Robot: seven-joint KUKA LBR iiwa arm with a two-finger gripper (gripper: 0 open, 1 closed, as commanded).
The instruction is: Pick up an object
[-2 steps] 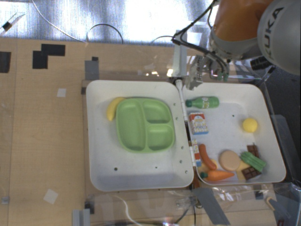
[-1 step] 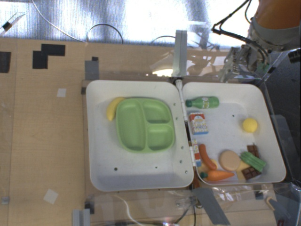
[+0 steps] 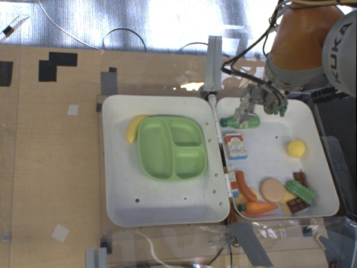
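From above, my gripper (image 3: 247, 111) is low in the right bin (image 3: 321, 149), right over a green bottle (image 3: 241, 122) lying near the bin's top left corner. I cannot tell if it is wide or shut, or if it has the bottle. To do this well, I think I should come straight down over the bottle's middle, squeeze across its thin side, then lift slowly. The little box (image 3: 235, 146) sits just beside it, so I must not bump that.
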